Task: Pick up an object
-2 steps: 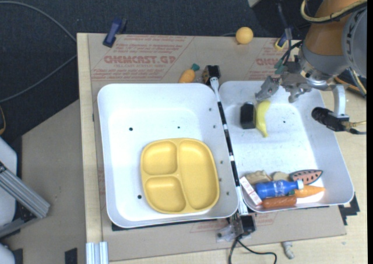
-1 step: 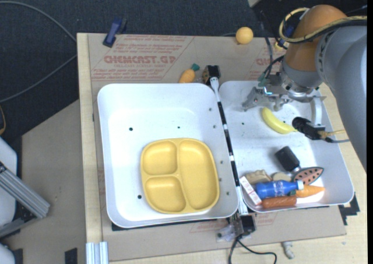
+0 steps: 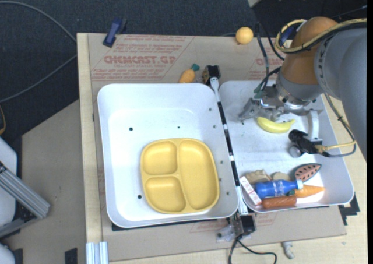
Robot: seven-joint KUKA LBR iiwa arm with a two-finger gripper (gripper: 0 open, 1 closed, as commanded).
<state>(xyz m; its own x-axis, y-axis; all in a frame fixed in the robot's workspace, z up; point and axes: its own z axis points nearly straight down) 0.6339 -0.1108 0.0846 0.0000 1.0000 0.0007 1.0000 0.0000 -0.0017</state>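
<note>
Arm's upper part is cut off at the right edge. Gripper is seen low in the right bin, just left of & above the banana; fingertips are too small/blurred, so its spread can't be told. Banana: yellow, curved, lying flat on bin floor, top edge partly hidden under the wrist. Yellow divided plate is seen in the left bin. Items heaped at right bin's near edge are hard to separate, incl. a blue bottle.
</note>
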